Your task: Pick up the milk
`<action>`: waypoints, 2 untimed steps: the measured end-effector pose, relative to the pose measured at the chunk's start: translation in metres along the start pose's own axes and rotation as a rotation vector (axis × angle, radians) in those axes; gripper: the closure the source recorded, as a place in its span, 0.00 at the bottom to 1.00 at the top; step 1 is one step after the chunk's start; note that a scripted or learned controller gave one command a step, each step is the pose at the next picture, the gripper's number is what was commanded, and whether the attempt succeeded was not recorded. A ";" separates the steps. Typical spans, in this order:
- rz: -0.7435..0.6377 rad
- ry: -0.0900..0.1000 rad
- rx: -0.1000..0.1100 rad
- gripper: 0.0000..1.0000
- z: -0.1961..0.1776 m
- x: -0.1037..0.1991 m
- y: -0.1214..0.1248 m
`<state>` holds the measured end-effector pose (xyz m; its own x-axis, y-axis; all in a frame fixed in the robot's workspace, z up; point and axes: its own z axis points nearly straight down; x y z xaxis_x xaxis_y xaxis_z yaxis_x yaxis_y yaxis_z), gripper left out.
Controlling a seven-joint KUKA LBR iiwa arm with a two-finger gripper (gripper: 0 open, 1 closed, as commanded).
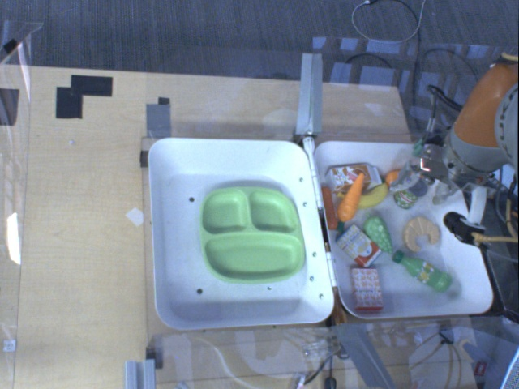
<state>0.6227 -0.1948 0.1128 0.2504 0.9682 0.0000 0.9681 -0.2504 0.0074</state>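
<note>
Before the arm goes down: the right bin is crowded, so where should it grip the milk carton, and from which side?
Probably from straight above, across the middle of the milk carton, which lies flat and skewed. A green item crowds its upper right corner, so keep clear of that.

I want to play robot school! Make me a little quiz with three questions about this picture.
1. True or false: the green divided plate lies in the left bin.
2. Which lies nearest the right bin's front edge?
A. the carrot
B. the red-patterned box
C. the round cookie
3. Fill in: the green bottle is lying on its ____.

Key: 1 true; 2 B; 3 side.
</note>
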 end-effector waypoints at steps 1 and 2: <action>0.444 0.001 0.000 0.00 0.025 -0.002 -0.036; 0.437 -0.008 0.039 0.00 0.003 0.005 0.024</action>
<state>0.6472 -0.1961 0.1100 0.6365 0.7712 -0.0126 0.7707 -0.6366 -0.0295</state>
